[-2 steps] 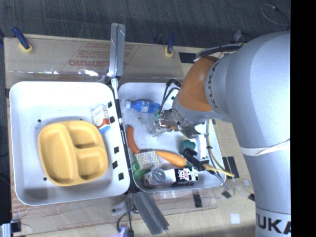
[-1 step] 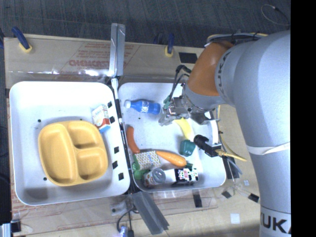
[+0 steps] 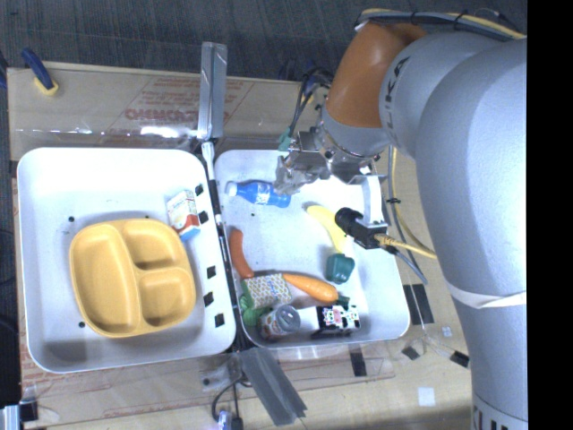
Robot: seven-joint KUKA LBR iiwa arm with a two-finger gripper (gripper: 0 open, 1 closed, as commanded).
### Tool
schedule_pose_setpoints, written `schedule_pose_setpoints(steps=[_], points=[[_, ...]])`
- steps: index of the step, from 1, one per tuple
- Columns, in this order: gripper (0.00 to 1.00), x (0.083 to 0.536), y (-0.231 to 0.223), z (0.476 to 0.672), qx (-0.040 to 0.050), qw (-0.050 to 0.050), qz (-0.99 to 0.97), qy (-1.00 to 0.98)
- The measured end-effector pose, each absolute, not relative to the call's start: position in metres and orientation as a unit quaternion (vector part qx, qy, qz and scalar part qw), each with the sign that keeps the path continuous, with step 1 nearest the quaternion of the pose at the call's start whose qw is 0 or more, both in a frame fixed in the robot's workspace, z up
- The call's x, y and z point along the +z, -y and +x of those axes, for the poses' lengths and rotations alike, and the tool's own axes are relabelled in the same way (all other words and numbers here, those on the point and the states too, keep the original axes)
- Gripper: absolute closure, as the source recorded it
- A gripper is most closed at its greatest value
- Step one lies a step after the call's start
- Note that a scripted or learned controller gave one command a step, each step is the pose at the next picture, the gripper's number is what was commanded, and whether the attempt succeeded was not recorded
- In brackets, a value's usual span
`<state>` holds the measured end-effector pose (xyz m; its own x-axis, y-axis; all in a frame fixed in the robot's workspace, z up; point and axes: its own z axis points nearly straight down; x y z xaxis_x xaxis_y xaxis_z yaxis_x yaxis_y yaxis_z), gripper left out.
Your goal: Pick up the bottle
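Observation:
A small blue bottle (image 3: 253, 193) with a white cap lies on its side at the back left of the right bin (image 3: 391, 280), cap pointing left. My gripper (image 3: 288, 177) hangs low over the bottle's right end, coming down from the orange-banded wrist (image 3: 367, 70). The gripper body covers that end of the bottle, and whether they touch cannot be made out.
In the right bin lie a banana (image 3: 326, 223), a teal cup (image 3: 340, 266), a carrot (image 3: 310, 286), a red sausage (image 3: 239, 253), a can (image 3: 285, 319) and a small black-and-white toy (image 3: 337, 319). The left bin (image 3: 54, 177) holds a yellow divided tray (image 3: 132, 276) and a small carton (image 3: 183, 211).

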<state>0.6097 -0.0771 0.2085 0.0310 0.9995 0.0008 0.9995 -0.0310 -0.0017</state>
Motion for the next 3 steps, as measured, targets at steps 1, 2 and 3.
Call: schedule_pose_setpoints(steps=[1, 2, 3], points=[[1.0, 0.191, -0.003, 0.592, 0.0016, 0.002, -0.742, 0.671], [1.0, 0.244, -0.048, 0.566, 0.0015, 0.001, -0.857, 0.516], [1.0, 0.297, -0.047, 0.488, 0.002, 0.001, -0.96, 0.281]])
